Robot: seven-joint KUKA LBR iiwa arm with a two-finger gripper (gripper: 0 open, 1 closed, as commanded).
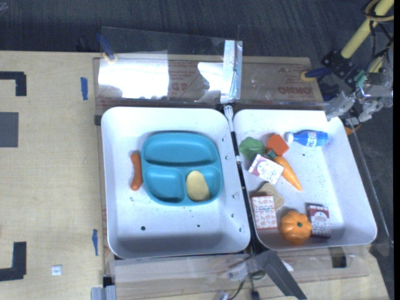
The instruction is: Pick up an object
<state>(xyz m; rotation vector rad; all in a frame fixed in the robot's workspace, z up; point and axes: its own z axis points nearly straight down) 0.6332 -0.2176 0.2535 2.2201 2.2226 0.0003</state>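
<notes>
Gripper [356, 108] hovers over right bin's [365, 186] back right corner, finger state unclear; nearest item, blue bottle [307, 138], lies just left, long axis along back edge.

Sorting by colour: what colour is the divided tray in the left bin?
Blue tray, seen in the camera view.

From my seat I see little of the arm [365, 95]: a cluttered grey and silver metal wrist assembly at the tabletop's far right corner, with small blue and green fittings on it. Thin dark cables loop above it, and a yellow tube [369, 24] runs up past them, alongside a blue-tipped piece.
</notes>
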